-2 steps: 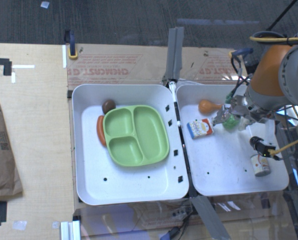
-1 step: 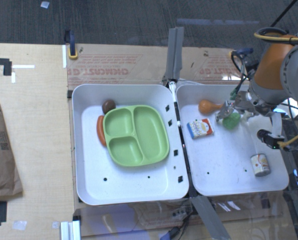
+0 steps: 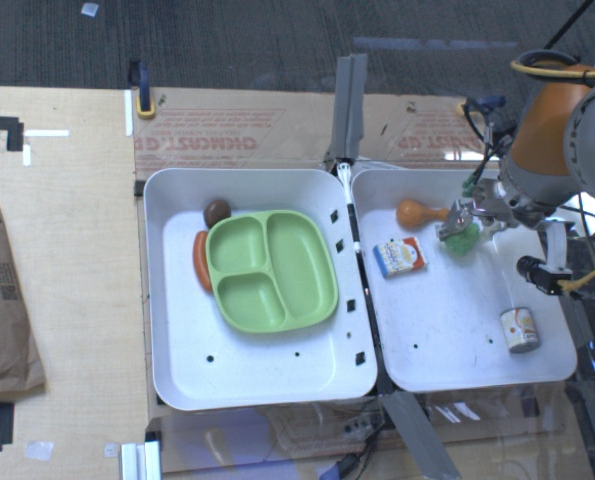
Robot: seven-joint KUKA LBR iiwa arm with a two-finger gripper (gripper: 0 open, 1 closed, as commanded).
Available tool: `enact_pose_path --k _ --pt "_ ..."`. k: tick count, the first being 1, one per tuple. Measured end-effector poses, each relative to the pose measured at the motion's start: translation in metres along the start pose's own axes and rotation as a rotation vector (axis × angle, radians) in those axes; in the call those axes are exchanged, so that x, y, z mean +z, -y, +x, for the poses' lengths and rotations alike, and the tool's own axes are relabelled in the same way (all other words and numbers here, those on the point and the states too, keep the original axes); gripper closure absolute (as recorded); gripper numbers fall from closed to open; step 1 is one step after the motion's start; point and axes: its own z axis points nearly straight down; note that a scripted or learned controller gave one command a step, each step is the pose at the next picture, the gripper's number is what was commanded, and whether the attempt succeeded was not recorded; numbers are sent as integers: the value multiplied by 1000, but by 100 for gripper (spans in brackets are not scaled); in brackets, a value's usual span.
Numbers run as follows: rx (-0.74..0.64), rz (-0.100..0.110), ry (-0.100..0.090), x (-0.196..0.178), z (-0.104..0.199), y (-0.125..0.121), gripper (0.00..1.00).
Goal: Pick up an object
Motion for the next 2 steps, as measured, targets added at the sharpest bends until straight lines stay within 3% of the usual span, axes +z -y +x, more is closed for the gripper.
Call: enact_pose_path --k 1,2 --pt "89 0 -2 -31 48 -17 100" --pt "111 1 -3 -92 129 -25 100"
